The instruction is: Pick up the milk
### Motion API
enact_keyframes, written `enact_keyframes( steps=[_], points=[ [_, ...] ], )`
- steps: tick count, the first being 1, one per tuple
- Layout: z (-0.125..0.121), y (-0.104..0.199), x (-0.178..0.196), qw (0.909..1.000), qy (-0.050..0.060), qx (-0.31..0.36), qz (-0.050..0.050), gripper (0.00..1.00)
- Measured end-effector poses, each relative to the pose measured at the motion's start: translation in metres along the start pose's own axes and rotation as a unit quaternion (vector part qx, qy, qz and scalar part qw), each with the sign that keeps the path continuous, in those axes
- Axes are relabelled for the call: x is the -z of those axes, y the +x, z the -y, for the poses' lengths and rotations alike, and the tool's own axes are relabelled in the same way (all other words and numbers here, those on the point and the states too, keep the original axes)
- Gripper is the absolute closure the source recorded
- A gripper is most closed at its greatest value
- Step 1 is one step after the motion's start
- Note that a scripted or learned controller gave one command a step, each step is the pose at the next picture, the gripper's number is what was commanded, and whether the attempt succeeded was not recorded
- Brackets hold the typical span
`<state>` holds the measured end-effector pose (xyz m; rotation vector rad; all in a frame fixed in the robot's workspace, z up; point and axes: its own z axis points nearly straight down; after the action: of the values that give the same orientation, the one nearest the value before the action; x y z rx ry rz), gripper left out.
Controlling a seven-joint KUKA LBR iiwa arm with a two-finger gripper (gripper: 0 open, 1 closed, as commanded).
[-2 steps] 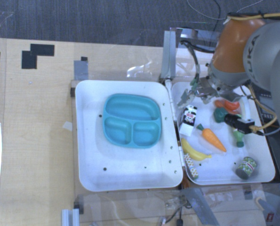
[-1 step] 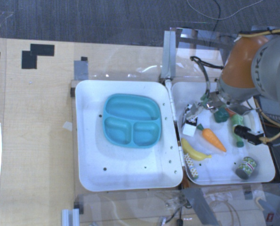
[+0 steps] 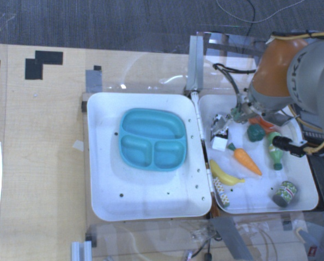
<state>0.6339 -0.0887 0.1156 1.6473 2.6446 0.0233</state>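
Note:
The milk (image 3: 220, 143) is a small white carton lying in the right bin (image 3: 303, 200), near its left wall. My gripper (image 3: 221, 125) hangs just above and behind the carton, at the end of the grey arm that reaches in from the right. Its tip is small and dark against the white bin floor. Nothing appears lifted off the bin floor.
An orange carrot (image 3: 247, 161) and a yellow banana (image 3: 225, 174) lie just in front of the milk. A dark green vegetable (image 3: 255, 132), a green bottle (image 3: 275, 152) and a can (image 3: 285, 193) sit further right. The left bin (image 3: 102, 200) holds a blue divided plate (image 3: 152, 139).

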Motion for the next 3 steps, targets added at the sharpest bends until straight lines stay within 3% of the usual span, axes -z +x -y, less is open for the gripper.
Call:
enact_keyframes(
  steps=[1, 2, 3],
  points=[
    [-0.007, -0.007, -0.005, 0.9983, -0.007, 0.059, 0.002, 0.0],
    [-0.034, -0.022, -0.007, 0.9959, 0.013, 0.089, -0.009, 0.0],
    [-0.02, -0.026, -0.006, 0.9693, 0.005, 0.246, 0.001, 0.0]
  ],
)
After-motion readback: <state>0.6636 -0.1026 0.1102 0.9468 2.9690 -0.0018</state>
